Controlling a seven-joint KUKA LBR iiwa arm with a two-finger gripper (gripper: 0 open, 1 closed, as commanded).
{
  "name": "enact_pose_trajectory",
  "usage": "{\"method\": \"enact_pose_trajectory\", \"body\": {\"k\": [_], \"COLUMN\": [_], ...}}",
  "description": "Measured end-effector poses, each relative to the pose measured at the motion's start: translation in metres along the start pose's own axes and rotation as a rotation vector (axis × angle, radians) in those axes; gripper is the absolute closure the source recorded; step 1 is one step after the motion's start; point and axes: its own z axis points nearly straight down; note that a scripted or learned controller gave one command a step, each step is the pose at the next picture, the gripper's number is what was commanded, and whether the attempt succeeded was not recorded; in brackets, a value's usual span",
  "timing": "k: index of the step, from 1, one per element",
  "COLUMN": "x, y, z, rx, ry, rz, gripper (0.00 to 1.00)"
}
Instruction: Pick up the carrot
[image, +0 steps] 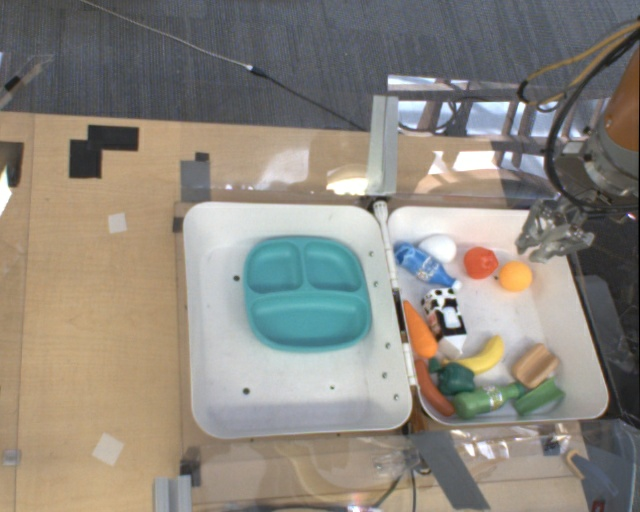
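Note:
The carrot (420, 330) is orange and tapered. It lies along the left wall of the right bin (585, 340), between a black-and-white cow toy (443, 310) and the bin divider. My gripper (551, 236) hangs over the bin's upper right corner, well to the right of and behind the carrot, just above an orange ball (515, 277). I see nothing held in it.
A teal divided plate (307, 293) sits in the left bin (215, 330). Around the carrot lie a blue bottle (422, 264), white egg (437, 246), red tomato (481, 262), banana (483, 355), tan block (535, 365) and green vegetables (500, 400).

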Motion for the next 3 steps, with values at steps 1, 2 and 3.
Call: {"method": "enact_pose_trajectory", "body": {"k": [1, 2, 3], "x": [-0.003, 0.026, 0.023], "y": [0.003, -0.031, -0.059], "z": [0.004, 0.041, 0.095], "rx": [-0.008, -0.013, -0.016], "ry": [0.0, 0.001, 0.001], "rz": [-0.005, -0.203, -0.27], "gripper": [0.0, 0.0, 0.0]}}
